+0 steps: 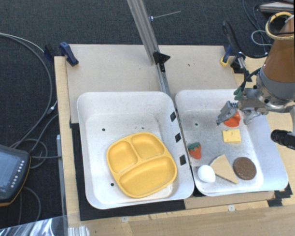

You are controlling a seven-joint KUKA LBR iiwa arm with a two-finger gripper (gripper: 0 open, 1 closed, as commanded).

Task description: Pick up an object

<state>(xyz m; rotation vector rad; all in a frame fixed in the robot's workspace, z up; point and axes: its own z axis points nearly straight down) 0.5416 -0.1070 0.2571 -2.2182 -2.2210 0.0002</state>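
**Claw over a red piece in the right bin**

The most likely target is the small red-orange object (232,120), which lies in the far part of the right bin (280,171). The claw (236,113) hangs directly over it, and its grey parts hide the top of the object. I cannot tell if the claw is wide or narrow, and I cannot tell if it already touches the object.

Just near of the red piece lies a yellow cheese square (231,136). Further toward the near edge are a tan wedge (224,168), a brown round cookie (245,168) and a white egg (206,173). A small strawberry (195,149) lies by the left wall of this bin. The left bin (89,112) holds a yellow divided plate (141,163). Both bins stand on the tabletop (116,63).

To do this step well, I think the claw should be centred on the red piece before it closes, and go low enough to reach its sides. The piece looks small and rounded, so it may slip out. The cheese square is close, so the descent should avoid pushing it. Then the lift should be straight up and slow.
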